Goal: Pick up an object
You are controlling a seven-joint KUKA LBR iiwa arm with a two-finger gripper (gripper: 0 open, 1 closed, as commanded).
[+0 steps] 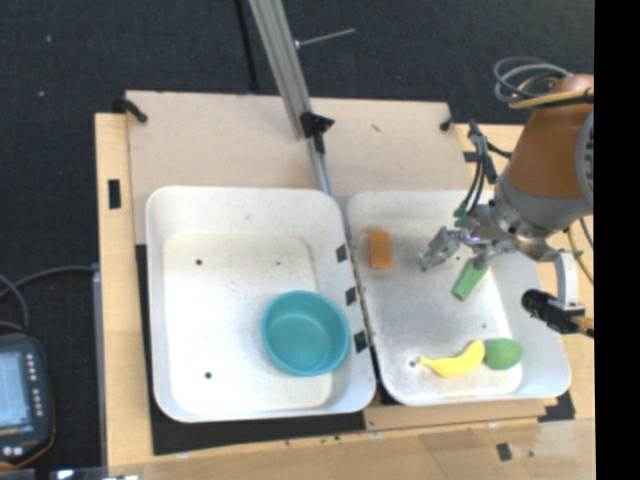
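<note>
**Green block at the fingers, right bin**

Green block [467, 281] sits in the right bin [400, 213], tilted, with its upper end right under the gripper [458, 251]. The fingers [436, 251] appear spread apart, one grey prong reaching out to the left of the block; whether the block is pinched between them cannot be told from this slanted view, since the wrist covers its top end. The block's lower end looks close to the bin floor or resting on it.

The arm [545, 158] comes in from the right, its orange band above the grey wrist, with cables looping behind it.

Elsewhere in the right bin, an orange block [380, 249] lies near the upper left corner, well apart from the gripper. Along the bin's near edge a yellow banana [452, 362] lies beside a green round fruit [503, 354], the two touching or nearly so.

The left bin [200, 228] holds a teal bowl [305, 332], upright, near its lower right corner.

Both bins rest side by side on the bench [220, 138]. A metal rail [285, 58] slants down from the top toward the gap between them.
</note>
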